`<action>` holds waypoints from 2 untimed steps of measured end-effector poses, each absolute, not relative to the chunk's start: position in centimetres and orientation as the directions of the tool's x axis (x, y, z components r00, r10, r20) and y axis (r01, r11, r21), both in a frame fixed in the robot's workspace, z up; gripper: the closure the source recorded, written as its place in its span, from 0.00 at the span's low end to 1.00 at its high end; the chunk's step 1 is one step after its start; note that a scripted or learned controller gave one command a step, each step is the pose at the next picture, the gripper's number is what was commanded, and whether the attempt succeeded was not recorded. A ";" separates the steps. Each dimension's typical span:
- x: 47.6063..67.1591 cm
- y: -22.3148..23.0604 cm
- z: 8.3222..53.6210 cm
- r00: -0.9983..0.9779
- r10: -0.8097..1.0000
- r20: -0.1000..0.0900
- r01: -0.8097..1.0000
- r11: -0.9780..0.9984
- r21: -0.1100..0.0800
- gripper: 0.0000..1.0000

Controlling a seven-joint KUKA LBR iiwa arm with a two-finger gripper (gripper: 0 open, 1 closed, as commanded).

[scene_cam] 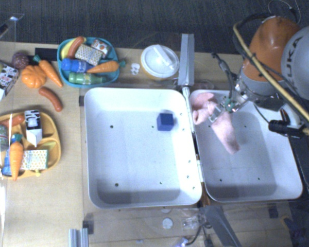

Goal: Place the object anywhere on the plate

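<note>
The claw [224,107] sits at the upper left of the right bin [278,189], clenched on a pink cloth [224,130] that trails down-right from it. No plate is obvious; the blue block [166,121] lies left, in the other bin. The arm [278,50] reaches in from the upper right.

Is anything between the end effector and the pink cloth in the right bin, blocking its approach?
Nothing visible does. The end effector is directly over the pink cloth in the right bin, overlapping its upper part. The blue block lies apart in the left bin.
</note>
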State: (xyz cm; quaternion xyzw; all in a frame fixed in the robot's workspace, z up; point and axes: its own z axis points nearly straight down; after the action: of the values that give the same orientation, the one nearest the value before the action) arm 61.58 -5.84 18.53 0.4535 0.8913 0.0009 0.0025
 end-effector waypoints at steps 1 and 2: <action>61.8 -5.7 22.5 -0.594 0.804 -0.003 0.804 0.594 0.004 1.00; 61.8 0.2 21.9 -0.863 0.506 -0.005 0.506 0.863 0.004 1.00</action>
State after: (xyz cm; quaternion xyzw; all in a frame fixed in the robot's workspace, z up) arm 61.83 0.16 21.92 0.2619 0.9651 0.0014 0.0029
